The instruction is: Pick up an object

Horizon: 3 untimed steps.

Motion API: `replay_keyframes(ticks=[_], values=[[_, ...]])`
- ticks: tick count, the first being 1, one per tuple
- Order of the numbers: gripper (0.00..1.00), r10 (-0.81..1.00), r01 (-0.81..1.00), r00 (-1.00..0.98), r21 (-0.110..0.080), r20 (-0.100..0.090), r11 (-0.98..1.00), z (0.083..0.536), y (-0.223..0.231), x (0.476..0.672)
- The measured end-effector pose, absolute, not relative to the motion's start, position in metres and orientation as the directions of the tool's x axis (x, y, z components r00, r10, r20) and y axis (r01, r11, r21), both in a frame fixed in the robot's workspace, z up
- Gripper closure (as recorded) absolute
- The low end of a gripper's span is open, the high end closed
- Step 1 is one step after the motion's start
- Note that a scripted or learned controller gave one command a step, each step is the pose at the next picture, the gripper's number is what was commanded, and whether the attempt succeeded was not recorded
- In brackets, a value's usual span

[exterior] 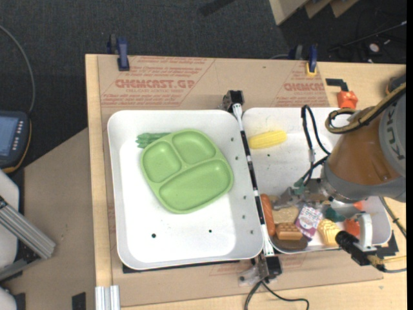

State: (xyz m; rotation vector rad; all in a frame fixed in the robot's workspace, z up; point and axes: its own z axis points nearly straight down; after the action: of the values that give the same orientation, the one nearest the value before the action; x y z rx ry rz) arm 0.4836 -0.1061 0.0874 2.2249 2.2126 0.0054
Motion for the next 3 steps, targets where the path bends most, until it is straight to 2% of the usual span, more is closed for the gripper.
replay_keyframes(ticks=[1, 2, 3], values=[[0.00, 1.000, 1.000, 0.002, 0.006, -0.005, -0.002, 0.091, -0.160, 0.529], [0.00, 1.000, 1.000, -0.007, 0.018, -0.004, 0.007, 0.199, -0.131, 0.609], [0.00, 1.000, 1.000, 0.005, -0.003, 0.002, -0.005, 0.080, -0.212, 0.593]])
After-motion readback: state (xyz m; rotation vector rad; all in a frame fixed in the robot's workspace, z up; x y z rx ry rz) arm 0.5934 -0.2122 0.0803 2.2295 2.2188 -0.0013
